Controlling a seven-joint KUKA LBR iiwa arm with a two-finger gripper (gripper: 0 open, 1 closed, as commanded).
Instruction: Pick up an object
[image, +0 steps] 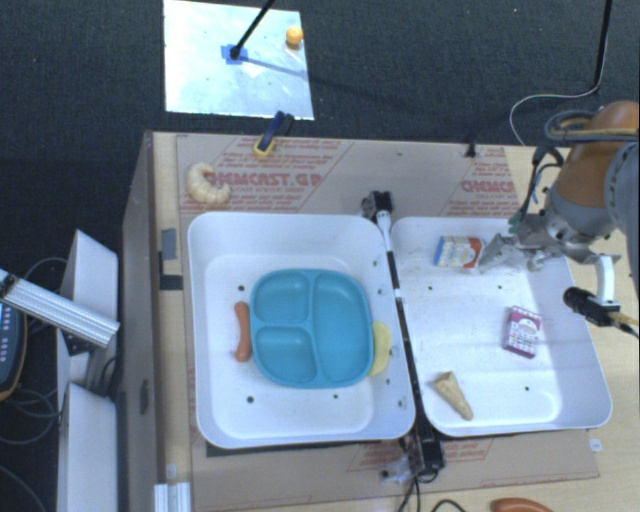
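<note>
The grey two-finger end effector (492, 254) sits low over the far part of the right-hand shallow white bin (580, 395), reached in from the right on the grey arm with the orange band (590, 170). Whether it is released or clenched cannot be told from this angle (the tips blur against the white floor), and nothing is seen between them.

Just beside the end effector, on the side away from the arm, lies a small white carton with blue and red print (457, 251); contact between the two cannot be confirmed. Nearer the camera than the end effector, and toward the arm's side, a small pink-and-white box (521, 331) lies flat on the bin floor. Further toward the camera again rests a tan wedge-shaped piece (452, 393).

Well apart from the end effector, in the left-hand white bin (215, 250), a blue divided plastic tray (308, 327) lies flat, with an orange sausage-shaped item (242, 331) on its far side and a yellow piece (381, 347) touching its near edge. The brown cardboard-topped table (340, 165) carries both bins.
</note>
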